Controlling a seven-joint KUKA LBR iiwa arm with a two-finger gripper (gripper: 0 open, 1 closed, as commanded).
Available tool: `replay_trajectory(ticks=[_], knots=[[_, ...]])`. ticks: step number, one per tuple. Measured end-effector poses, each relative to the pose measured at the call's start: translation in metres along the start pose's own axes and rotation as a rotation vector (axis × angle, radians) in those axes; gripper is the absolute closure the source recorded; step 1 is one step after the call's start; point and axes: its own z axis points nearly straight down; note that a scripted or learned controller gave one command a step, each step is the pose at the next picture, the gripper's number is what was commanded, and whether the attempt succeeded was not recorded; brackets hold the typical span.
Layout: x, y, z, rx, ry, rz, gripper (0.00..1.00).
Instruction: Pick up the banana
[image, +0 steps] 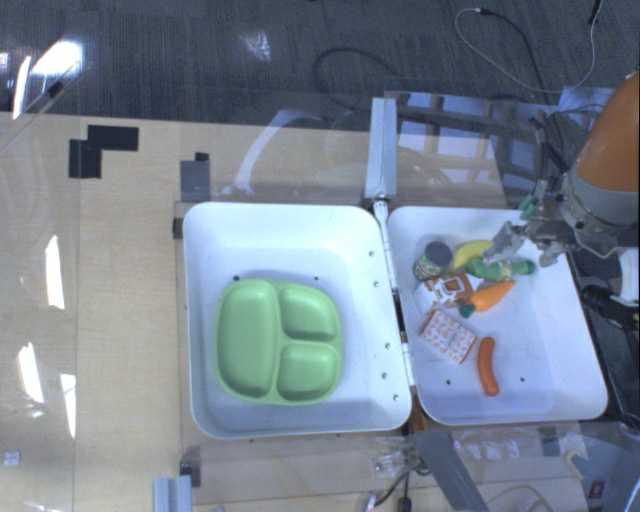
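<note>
Right bin (560, 390): white, shallow; its left wall runs alongside the right wall of the left bin (210, 300).
Open floor, right bin: the lower right area and the right side are bare; the objects cluster in the upper left part.
Left bin contents: a green divided plate (280, 340) with three compartments, set at the centre with bare white floor on all sides.
Banana (470, 254): yellow, curved, lying near the back of the right bin, tilted with its right end raised toward the back wall.
Banana neighbours: a dark-topped can (433, 260) just beside its left end; a green item (505, 267) at its right end; a carrot (490, 296) just in front.
Other items: a small printed carton (449, 288), a patterned flat packet (447, 336) and a red sausage (487, 366), all nearer the front.
Gripper (522, 238): above the back of the right bin, just right of the banana; finger state cannot be determined at this resolution.
</note>
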Motion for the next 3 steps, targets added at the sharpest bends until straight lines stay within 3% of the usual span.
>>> replay_trajectory(ticks=[1, 2, 3], knots=[[-0.036, 0.032, 0.101, -0.004, -0.002, -0.163, 0.0], [-0.035, 0.075, 0.132, -0.004, -0.002, -0.169, 0.0], [-0.034, 0.075, 0.121, -0.001, -0.003, -0.175, 1.0]])
